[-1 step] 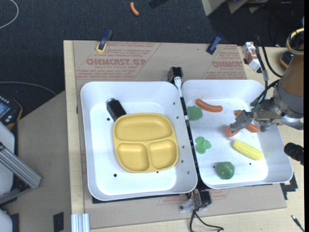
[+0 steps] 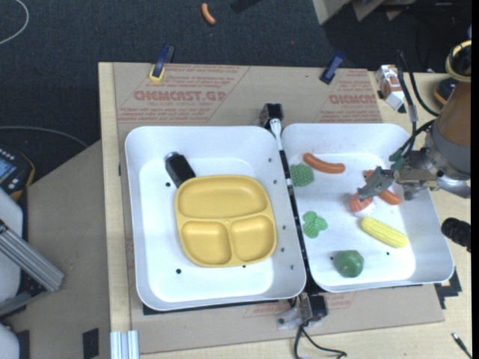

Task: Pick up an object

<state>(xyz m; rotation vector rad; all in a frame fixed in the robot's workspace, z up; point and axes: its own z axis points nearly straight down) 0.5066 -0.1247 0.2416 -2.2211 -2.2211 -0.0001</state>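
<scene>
Gripper point(image 2: 372, 187) sits low over the right bin point(image 2: 329, 137), reaching in from the right; my orange band and grey wrist lie behind it at the right edge. Whether anything sits between the jaws, or how wide they stand, I cannot tell from this slant. Just beside the tips, on the left, lies a small red-and-white piece point(image 2: 360, 204); contact with it is unclear. An orange piece point(image 2: 391, 197) lies under my wrist.

Nearer in the same bin: corn cob point(image 2: 384, 232), yellow, lying at a slant, and a green pepper point(image 2: 347, 262) by the near wall. Farther left: a hot dog point(image 2: 324, 164) toward the far side, a green leafy piece point(image 2: 301, 174) beside it, and a second green leafy piece point(image 2: 313, 224) near the divider.

Left bin point(image 2: 142, 223) holds a yellow divided plate point(image 2: 224, 219), three compartments, with a black block point(image 2: 178, 168) touching its far-left rim.
</scene>
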